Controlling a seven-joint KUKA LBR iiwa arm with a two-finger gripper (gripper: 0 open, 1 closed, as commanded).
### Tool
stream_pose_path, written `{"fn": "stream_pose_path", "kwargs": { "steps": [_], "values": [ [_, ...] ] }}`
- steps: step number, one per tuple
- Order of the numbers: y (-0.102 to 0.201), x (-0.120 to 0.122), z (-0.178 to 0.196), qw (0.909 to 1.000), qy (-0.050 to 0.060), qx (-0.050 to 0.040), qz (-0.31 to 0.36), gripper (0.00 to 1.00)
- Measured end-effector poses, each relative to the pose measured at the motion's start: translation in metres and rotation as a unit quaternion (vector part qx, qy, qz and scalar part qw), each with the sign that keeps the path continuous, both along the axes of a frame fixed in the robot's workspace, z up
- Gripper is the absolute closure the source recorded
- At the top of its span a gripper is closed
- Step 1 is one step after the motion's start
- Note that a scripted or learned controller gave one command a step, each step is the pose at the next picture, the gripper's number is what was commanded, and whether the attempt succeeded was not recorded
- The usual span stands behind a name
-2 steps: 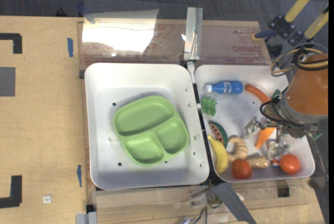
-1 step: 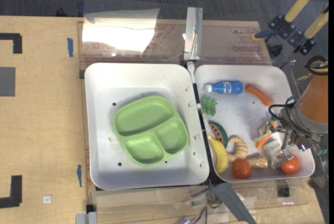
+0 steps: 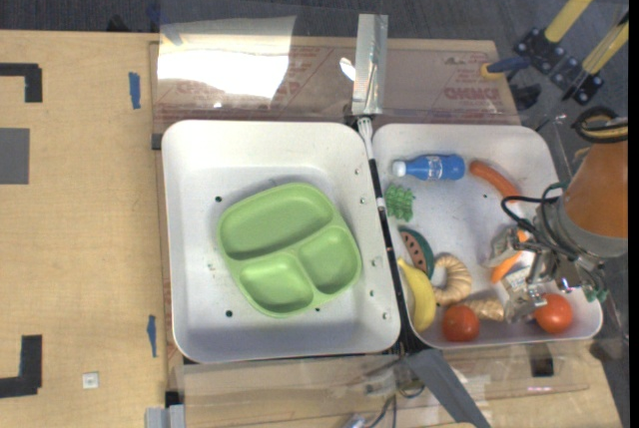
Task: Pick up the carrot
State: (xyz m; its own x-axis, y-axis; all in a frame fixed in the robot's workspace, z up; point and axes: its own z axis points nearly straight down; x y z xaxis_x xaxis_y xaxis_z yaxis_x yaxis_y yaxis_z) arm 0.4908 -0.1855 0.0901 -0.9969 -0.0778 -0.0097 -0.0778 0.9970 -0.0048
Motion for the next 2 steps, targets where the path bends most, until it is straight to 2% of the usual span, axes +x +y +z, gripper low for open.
{"fn": "stream_pose_path", "kwargs": {
  "steps": [1, 2],
  "values": [
    [0.0, 0.033, -0.001, 0.9858, -0.002, 0.0027, -0.168, 0.0],
    [-0.001, 0.037, 0.013, 0.9859, -0.009, 0.0016, -0.167, 1.0]
  ]
}}
